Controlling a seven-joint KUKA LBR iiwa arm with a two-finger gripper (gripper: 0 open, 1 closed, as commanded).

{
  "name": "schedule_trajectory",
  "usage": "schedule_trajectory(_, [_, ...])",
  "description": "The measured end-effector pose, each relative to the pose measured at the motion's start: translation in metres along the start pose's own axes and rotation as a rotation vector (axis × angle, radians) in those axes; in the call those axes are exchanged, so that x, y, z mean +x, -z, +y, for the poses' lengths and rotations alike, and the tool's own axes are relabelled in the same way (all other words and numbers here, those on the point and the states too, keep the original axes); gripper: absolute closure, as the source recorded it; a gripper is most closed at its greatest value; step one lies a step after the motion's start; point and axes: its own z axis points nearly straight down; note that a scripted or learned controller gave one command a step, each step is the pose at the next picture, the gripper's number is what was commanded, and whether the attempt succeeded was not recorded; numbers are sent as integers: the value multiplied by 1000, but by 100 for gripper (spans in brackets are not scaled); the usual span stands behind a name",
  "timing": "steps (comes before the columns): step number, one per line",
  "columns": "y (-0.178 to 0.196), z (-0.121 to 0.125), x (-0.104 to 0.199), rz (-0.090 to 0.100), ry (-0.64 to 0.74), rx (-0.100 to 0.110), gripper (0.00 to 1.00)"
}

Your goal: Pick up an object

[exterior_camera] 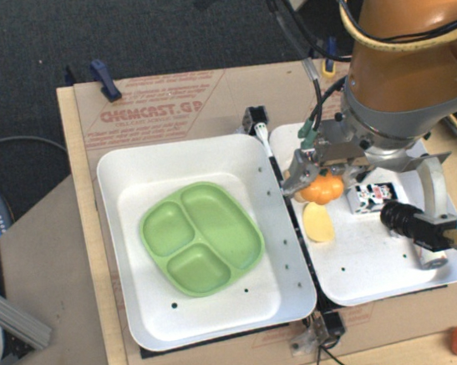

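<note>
- the gripper (319,175) hung low in the right bin (378,283), at its far left corner, just over an orange fruit (324,188).
- i could not tell how the jaws stood or whether they held anything.
- a yellow piece (318,224) lay just nearer.
- the step looked like the reach-and-grasp; next called for closing squarely on the fruit, then lifting.
- a green tray (203,238) sat in the left bin (126,234).

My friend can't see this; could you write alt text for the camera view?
A grey and orange robot arm reaches over the right bin, above an orange object and a yellow one. The left bin holds a green divided tray.
</note>
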Motion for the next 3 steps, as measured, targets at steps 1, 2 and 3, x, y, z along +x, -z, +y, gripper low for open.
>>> schedule_trajectory(1, [7,1,30,-1,-3,-5,100])
schedule_trajectory(2, [18,1,29,-2,-6,-7,100])
schedule_trajectory(3, [28,1,29,-2,-6,-9,100])
